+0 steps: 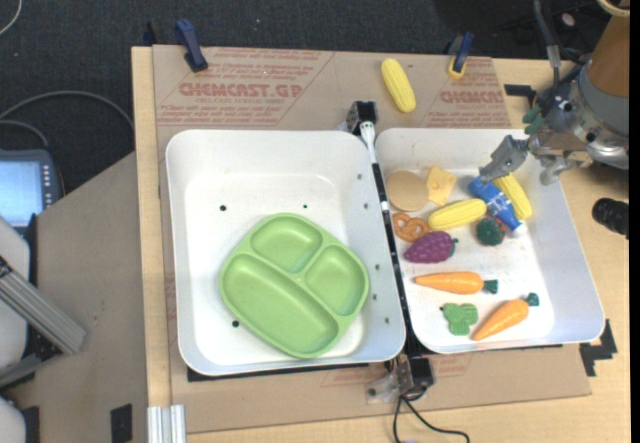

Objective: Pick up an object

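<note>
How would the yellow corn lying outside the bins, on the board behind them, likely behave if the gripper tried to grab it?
The corn looks rounded and elongated, so it may roll sideways when nudged. Its smooth toy-like surface could slip between fingers. It probably is light, lying free on the board.

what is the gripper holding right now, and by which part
Nothing that can be seen: the gripper hovers over the right bin, just above the blue object.
</note>
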